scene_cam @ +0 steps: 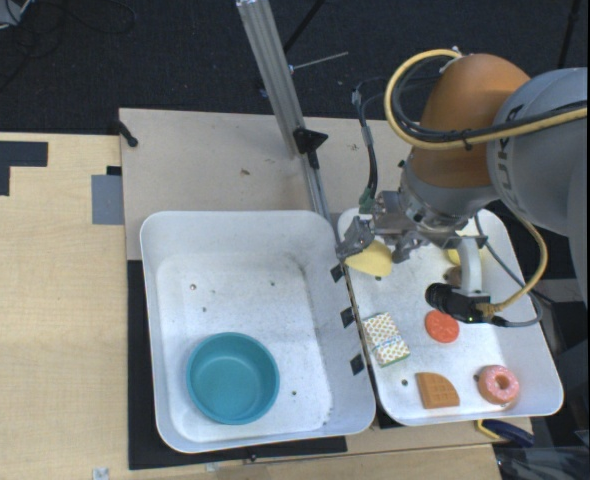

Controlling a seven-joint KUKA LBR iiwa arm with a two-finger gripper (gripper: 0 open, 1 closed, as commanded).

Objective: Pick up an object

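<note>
My gripper hangs low over the far left corner of the right bin. A pale yellow rounded object lies directly under it, partly covered by the gripper body, and touches or nearly touches it. Whether it is held I cannot tell. Nearer the front of the same bin lie a white-and-green patterned block, a red round piece, an orange wedge and a pink donut. A sliver of another yellow thing peeks out from behind the wrist.
The left bin holds a teal bowl at its front. A slanted aluminium post rises behind the bins' shared wall. The arm's cables and a black part hang over the middle of the right bin.
</note>
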